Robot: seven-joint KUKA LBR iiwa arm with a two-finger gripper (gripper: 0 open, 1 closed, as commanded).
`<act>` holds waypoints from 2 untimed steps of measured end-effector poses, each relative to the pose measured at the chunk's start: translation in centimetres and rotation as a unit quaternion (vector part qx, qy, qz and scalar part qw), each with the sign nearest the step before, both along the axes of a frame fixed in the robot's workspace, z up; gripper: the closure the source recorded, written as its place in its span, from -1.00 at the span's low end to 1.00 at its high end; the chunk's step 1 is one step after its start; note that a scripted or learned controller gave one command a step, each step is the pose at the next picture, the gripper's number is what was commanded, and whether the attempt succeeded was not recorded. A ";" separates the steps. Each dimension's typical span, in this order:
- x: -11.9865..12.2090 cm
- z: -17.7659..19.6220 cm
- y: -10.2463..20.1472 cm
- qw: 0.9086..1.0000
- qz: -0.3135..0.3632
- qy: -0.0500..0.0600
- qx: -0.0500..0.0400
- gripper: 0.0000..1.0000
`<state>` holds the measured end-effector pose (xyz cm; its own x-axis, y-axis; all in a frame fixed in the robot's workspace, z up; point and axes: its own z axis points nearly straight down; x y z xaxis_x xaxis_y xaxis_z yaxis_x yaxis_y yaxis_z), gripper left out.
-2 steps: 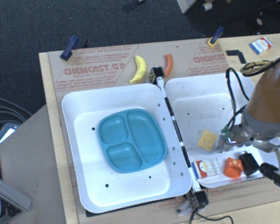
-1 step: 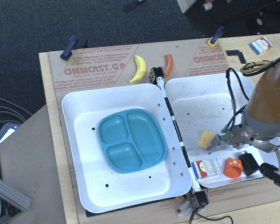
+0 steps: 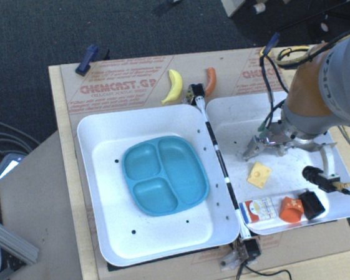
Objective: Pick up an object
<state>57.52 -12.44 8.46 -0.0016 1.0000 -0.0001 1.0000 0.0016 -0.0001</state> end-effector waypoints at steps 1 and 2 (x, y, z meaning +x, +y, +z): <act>0.0 1.0 0.0 1.000 0.001 0.000 -0.001 1.00; 0.0 1.0 0.0 1.000 0.001 0.000 -0.001 -1.00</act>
<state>57.55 -12.42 9.45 -0.0033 1.0000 -0.0015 1.0000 0.0033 0.0002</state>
